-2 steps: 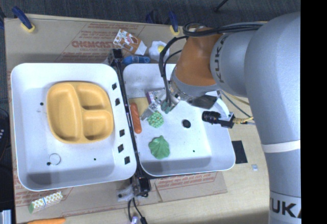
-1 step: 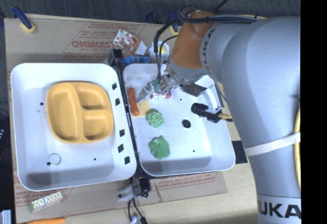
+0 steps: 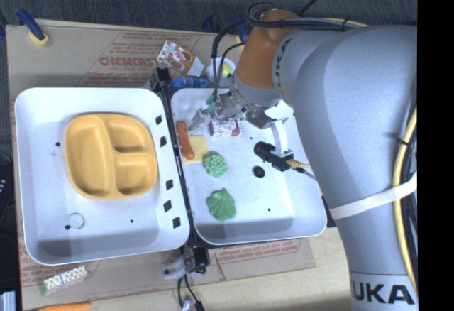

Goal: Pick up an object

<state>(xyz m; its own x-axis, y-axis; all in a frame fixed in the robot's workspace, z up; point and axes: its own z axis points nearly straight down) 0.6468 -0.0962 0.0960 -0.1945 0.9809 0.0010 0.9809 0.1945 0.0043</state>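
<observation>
Arm over right bin (image 3: 305,221)
Gripper (image 3: 221,116) low by pink pack (image 3: 225,128); grip state can't tell. Yellow tray (image 3: 110,155) in left bin (image 3: 35,182).

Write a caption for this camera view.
KUKA arm lowers its pincer among toy foods in the right bin; a yellow tray sits in the left bin.

Bench: 2 bins side by side. Left bin (image 3: 28,182): 1 divided tray (image 3: 110,155), toward its rear. Right bin (image 3: 298,214): sausage (image 3: 186,140) at left wall, packet (image 3: 227,128) near rear, grape cluster (image 3: 215,164) at centre, leaf (image 3: 221,204) toward front.
</observation>
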